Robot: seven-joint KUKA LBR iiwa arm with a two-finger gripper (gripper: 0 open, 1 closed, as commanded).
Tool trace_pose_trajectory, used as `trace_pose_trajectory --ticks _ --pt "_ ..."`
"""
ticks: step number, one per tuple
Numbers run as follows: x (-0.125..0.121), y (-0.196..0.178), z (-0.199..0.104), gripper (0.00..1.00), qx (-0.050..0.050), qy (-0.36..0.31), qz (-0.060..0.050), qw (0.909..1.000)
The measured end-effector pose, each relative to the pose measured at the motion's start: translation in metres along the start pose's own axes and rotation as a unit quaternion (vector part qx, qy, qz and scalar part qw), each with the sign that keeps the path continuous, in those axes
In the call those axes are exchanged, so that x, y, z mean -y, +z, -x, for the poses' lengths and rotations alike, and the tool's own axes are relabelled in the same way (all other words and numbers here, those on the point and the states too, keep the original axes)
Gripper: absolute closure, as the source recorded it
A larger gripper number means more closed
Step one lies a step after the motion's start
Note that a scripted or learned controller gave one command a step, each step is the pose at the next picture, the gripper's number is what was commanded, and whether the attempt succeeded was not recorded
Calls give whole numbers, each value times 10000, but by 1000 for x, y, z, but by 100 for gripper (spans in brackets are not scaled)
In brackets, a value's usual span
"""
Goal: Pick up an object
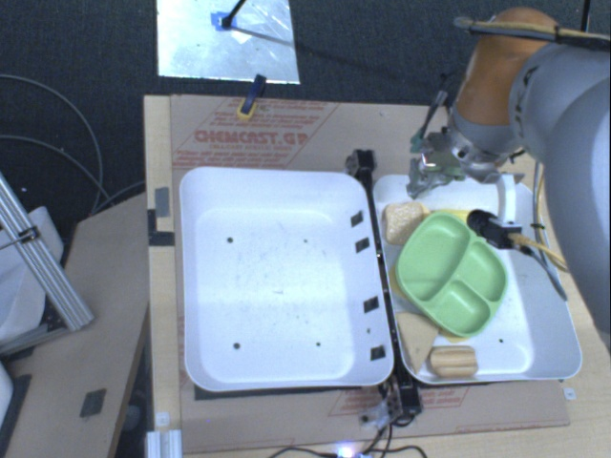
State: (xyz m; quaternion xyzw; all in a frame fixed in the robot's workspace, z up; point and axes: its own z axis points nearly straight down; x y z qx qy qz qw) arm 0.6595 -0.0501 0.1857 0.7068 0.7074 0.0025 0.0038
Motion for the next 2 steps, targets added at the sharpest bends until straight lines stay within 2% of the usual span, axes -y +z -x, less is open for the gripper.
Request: trace_pose_trajectory --ticks 1,2 --pt "16 67 36 100 -8 8 -39 10000" --pt "73 102 38 100 -19 1 -45 10000"
